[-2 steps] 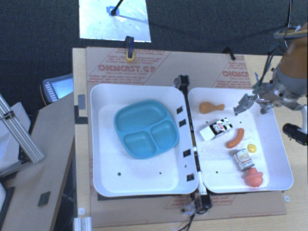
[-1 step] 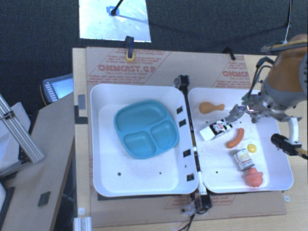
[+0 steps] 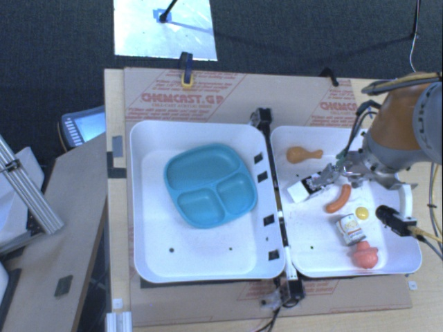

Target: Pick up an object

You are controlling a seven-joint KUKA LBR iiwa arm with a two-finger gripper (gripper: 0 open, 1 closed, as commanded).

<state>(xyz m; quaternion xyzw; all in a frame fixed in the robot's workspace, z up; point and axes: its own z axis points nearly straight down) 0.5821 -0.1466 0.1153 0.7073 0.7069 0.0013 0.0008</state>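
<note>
Hovering low in the right bin (image 3: 408,258), end effector (image 3: 320,180) sits by a white block (image 3: 296,191); grip state — cannot tell. Orange sausage (image 3: 338,199) lies just beside: looks light, smooth, likely slippery; take it across the middle. Can (image 3: 350,229) and yellow piece (image 3: 362,214) crowd below; open floor left

A blue divided plate (image 3: 210,185) lies in the left bin (image 3: 149,254). In the right bin (image 3: 408,258) the gripper (image 3: 317,182) hovers over a white block (image 3: 296,191), perhaps touching it. Nearby lie a drumstick (image 3: 303,154), a sausage (image 3: 338,198), a yellow piece (image 3: 362,214), a can (image 3: 350,229) and a pink toy (image 3: 365,255).
</note>
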